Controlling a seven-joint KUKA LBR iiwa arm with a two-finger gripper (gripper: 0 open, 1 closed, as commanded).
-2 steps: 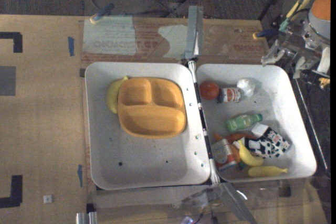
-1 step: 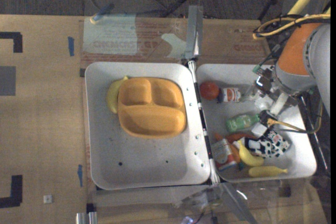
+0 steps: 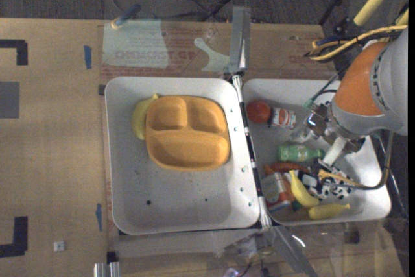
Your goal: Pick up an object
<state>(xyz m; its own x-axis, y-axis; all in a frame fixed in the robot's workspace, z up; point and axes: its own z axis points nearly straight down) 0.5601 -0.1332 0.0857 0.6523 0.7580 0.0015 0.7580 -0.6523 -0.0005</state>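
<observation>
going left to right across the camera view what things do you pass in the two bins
yellow banana-shaped piece → orange divided plate → red round fruit → green bottle; the other things in the right-hand bin overlap too much to order

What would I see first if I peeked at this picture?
The big orange divided plate in the left bin jumps out first, with something yellow peeking out at its left edge. Then comes the arm's orange band over the right bin, above a jumble of small things like a round red thing and a yellow banana.
</observation>
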